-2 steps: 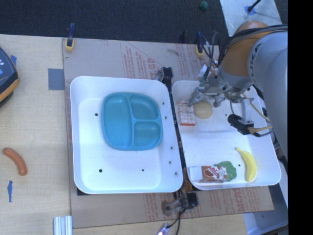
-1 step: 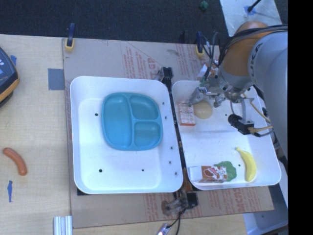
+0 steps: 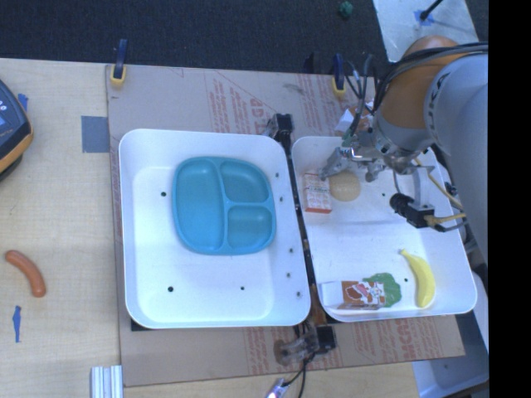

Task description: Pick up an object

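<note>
The grey arm with the orange band [image 3: 415, 89] is reaching in from the right and is hanging over the far end of the right shallow white bin [image 3: 365, 239]. The two-finger gripper [image 3: 353, 157] is sitting directly above a round tan bun-like object [image 3: 345, 188] near the far left corner of that bin. Whether it is spread, pressed together or pinching anything cannot be told, since the wrist hardware is covering that area.

A small red-and-white printed packet [image 3: 316, 194] is lying just beside the bun, against the left wall of the bin. A yellow banana [image 3: 420, 277] is lying near the right front corner. A flat printed card with red and green artwork [image 3: 365, 293] is lying along the front wall, just beside the banana.

The left shallow white bin [image 3: 149, 297] is holding a light-blue divided plastic plate [image 3: 223, 206]. An orange-red sausage-shaped item [image 3: 26, 272] is lying on the wooden bench [image 3: 50, 214], well apart from both bins.
</note>
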`<state>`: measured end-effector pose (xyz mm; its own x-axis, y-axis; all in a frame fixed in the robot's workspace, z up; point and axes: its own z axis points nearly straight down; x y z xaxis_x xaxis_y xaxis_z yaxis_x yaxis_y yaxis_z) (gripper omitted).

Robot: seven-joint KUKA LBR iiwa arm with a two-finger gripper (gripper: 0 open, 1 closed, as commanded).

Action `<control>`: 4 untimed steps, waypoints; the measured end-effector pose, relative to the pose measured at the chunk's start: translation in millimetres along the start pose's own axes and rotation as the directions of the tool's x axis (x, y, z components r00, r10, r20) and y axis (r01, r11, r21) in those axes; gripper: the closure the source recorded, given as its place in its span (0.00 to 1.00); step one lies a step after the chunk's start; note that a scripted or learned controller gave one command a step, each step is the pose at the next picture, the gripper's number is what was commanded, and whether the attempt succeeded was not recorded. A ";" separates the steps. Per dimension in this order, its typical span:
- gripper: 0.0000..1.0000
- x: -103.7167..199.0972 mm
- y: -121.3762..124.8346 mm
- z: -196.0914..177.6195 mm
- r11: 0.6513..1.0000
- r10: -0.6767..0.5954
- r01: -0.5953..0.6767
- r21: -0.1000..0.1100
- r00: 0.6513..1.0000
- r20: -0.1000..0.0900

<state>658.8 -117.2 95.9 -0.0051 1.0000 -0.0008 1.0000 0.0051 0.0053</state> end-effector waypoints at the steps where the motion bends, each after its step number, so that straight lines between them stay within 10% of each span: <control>1: 0.00 17.0 -46.4 -1.3 1.000 0.003 -0.003 -0.001 1.000 0.002; 2: 0.00 -7.0 -3.0 3.7 1.000 0.001 -0.001 0.007 1.000 0.000; 3: 1.00 -8.0 -0.5 -10.6 1.000 -0.002 0.002 0.001 1.000 0.001; 4: 1.00 -18.3 -111.7 -68.3 1.000 0.002 -0.002 0.008 1.000 0.000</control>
<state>546.8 -136.0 163.7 -0.0029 1.0000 -0.0011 1.0000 0.0029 -0.0031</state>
